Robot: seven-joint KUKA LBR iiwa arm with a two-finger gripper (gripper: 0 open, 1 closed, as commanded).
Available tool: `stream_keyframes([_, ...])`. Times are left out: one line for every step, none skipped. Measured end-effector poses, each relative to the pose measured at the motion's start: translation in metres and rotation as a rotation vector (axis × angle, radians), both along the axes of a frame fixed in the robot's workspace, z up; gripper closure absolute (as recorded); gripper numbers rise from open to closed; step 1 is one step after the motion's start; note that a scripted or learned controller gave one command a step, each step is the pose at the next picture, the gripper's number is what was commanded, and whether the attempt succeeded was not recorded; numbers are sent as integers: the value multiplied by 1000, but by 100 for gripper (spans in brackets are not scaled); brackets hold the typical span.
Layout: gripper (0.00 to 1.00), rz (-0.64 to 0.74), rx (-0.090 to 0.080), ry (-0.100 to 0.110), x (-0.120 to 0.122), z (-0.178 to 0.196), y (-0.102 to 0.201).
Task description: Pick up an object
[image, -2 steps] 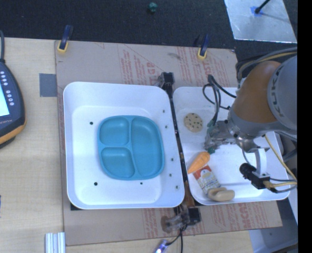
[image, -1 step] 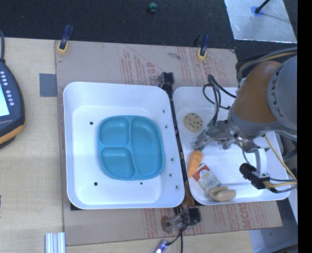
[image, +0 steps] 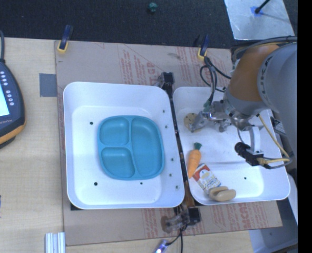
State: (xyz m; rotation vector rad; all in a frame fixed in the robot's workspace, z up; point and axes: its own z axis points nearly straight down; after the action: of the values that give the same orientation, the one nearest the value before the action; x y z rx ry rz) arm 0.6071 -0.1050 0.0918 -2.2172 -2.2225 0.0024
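The right bin point(image: 272, 191) holds a toy carrot point(image: 194, 162) with a green top, a small red and white packet point(image: 205, 178), a tan bun-shaped piece point(image: 222, 194) at the front edge, and a brownish round piece point(image: 189, 120) near the back left. My gripper point(image: 202, 121) hangs low over the back left part of that bin, just right of the brownish round piece. The arm's grey body and orange band cover the bin's back right part.
The left bin point(image: 82, 188) holds a blue divided plate point(image: 130, 146). A ridge point(image: 176, 141) where the two bins meet runs just left of the gripper. A pendant with a screen point(image: 0, 104) lies on the bench at far left. Cables loop beside the wrist.
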Motion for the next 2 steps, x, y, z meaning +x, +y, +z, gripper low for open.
stream_keyframes([0, 1, 0, -1, 49, 1, 10])
stream_keyframes([0, 2, 0, 0, 49, 0, 7])
